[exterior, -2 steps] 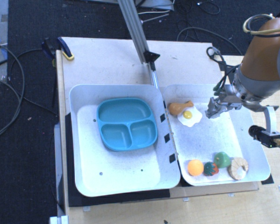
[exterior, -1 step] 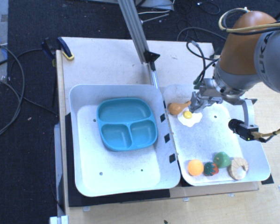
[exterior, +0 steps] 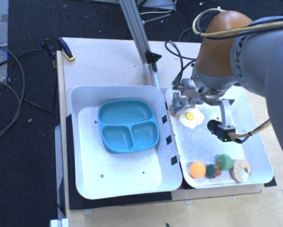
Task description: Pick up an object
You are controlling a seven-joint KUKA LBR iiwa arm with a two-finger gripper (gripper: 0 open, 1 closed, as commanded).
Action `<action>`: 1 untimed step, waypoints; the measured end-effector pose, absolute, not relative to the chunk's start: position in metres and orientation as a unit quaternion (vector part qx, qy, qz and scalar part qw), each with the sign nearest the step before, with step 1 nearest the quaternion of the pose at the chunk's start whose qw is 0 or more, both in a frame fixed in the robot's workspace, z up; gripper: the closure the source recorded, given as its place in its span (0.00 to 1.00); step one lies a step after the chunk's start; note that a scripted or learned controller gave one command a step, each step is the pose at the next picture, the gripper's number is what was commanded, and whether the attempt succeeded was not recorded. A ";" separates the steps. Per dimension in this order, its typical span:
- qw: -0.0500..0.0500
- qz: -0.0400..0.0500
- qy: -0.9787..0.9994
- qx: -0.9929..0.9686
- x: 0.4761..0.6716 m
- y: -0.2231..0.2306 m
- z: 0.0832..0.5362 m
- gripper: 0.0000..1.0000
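Observation:
My gripper [exterior: 179,101] hangs low over the far left part of the right bin [exterior: 254,126], close to the bin's left wall. A toy fried egg [exterior: 191,118] lies just in front of and to the right of it. A small orange-brown piece [exterior: 175,112] peeks out right under the gripper. Along the bin's near edge lie an orange ball [exterior: 197,170], a dark green and red item [exterior: 212,171], a green ball [exterior: 223,161] and a tan round slice [exterior: 240,170]. The arm's grey and orange wrist hides the bin's far middle.
The left bin [exterior: 84,164] holds a blue divided plate [exterior: 129,125]. A slanted metal pole [exterior: 136,27] rises from behind the bins. A black cable fitting [exterior: 220,129] hangs from the arm over the right bin. Cables trail on the dark floor to the left.

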State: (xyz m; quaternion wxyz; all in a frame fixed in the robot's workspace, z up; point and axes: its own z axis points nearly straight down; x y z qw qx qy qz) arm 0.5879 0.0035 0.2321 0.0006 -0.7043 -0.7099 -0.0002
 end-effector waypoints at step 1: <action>-0.001 -0.002 -0.710 -0.704 0.605 0.051 0.237 1.00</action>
